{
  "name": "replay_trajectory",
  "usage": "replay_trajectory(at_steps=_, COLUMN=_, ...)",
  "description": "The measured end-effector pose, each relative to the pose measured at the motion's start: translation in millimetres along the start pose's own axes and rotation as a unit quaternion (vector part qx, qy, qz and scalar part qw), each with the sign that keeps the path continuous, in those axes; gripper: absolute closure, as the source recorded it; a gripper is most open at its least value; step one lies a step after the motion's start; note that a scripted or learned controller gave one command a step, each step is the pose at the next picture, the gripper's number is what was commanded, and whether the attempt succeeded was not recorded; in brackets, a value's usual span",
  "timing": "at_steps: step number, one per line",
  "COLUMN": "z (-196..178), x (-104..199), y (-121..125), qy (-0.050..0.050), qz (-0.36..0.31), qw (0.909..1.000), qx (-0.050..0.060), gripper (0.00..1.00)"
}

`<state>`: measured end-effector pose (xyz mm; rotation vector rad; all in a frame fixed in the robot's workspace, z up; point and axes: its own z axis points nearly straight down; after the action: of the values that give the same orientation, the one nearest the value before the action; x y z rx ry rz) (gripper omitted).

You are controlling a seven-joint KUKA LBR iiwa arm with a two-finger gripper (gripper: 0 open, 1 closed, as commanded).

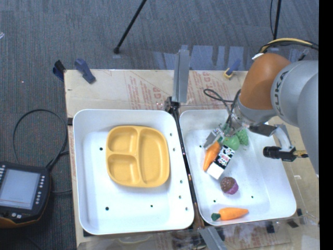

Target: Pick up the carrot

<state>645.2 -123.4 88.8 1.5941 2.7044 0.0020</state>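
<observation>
Two carrots lie in the right bin [270, 191]. One orange carrot [210, 155] lies slanted near the bin's left side, leaning against a small white box with black spots [222, 161]. The other carrot [232, 213], with a green top, lies flat along the front edge. My gripper [220, 135] hangs low just above the upper end of the slanted carrot, beside a green bumpy toy [238, 138]. Nothing can be seen held in it.
A purple round toy [229, 185] sits between the two carrots. The left bin [88, 191] holds a yellow divided plate [138, 155]. A black fitting [278, 152] juts out at the right bin's far side. A metal post [181, 79] stands behind the bins.
</observation>
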Motion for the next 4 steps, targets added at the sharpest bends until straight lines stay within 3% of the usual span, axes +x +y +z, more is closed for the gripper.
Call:
replay_trajectory(at_steps=1, z=-11, x=-1, y=1, qy=0.000, qz=0.001, qw=1.0000, qx=-0.001, gripper=1.00)
replay_trajectory(at_steps=2, z=-10, x=0, y=0, qy=0.000, qz=0.001, qw=1.0000, qx=-0.001, gripper=0.00)
replay_trajectory(at_steps=3, z=1, x=31, y=-70, qy=0.002, qz=-0.002, qw=1.0000, qx=0.002, gripper=0.00)
replay_trajectory(at_steps=4, z=2, x=66, y=-100, qy=0.002, qz=0.092, qw=0.9958, qx=0.002, gripper=0.00)
